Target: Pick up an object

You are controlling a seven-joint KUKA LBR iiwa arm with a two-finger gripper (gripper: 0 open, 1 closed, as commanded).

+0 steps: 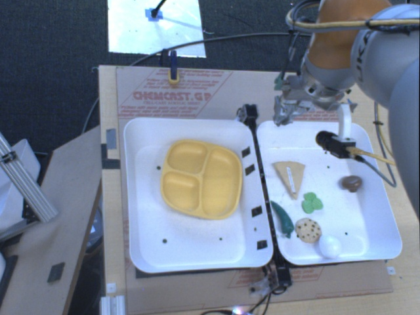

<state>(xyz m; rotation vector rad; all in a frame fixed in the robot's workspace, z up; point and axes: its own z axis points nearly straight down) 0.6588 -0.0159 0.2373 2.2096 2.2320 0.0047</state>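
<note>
**Hand parked over the back rim, nothing picked yet**

We've got the metal two-finger hand (287, 113) hovering at the far edge of the right shallow white plastic bin (380, 241), right next to the divider. Can't tell from this angle whether it's spread or closed, it's too small and cluttered up there, but we see nothing in it.

What worries us: the small stuff sits bunched near the front. The tan wedge-shaped cheese slice (290, 175) is closest to the hand, toward the near side of it. Further forward sit the green leafy toy piece (312, 203), the dark green pepper-like piece (283, 217), the round speckled cookie (307, 229) and the white egg-like ball (329, 246). A drop among those could nudge two at once or pinch nothing. The wedge lies flat, so we reckon it could slip out. The brown lump (352, 183) sits apart on the right.

The yellow divided plastic tray (201, 178) is in the left bin, well away
</note>
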